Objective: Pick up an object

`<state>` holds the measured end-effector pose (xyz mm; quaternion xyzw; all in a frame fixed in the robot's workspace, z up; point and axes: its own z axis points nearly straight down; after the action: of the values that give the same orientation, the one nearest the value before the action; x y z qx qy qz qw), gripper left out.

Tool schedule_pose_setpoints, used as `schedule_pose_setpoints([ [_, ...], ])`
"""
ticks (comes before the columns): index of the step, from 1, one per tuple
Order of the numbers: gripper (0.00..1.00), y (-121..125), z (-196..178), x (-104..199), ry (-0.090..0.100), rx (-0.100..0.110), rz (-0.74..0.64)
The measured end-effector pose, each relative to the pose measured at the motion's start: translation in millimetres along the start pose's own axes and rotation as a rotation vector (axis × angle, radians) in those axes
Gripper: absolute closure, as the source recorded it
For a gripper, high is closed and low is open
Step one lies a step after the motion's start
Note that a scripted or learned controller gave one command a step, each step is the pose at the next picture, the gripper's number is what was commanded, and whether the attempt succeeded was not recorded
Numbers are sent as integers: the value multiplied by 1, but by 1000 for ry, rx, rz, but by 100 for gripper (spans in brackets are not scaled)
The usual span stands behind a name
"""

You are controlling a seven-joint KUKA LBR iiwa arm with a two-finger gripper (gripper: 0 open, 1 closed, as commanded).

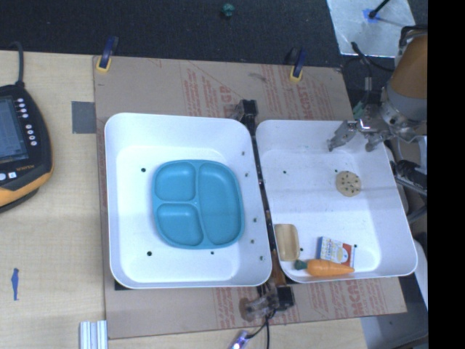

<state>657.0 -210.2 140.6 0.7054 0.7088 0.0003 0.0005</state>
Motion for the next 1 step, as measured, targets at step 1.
schedule_pose_setpoints([
  [1, 0, -6, -2, 5, 2, 5, 0],
])
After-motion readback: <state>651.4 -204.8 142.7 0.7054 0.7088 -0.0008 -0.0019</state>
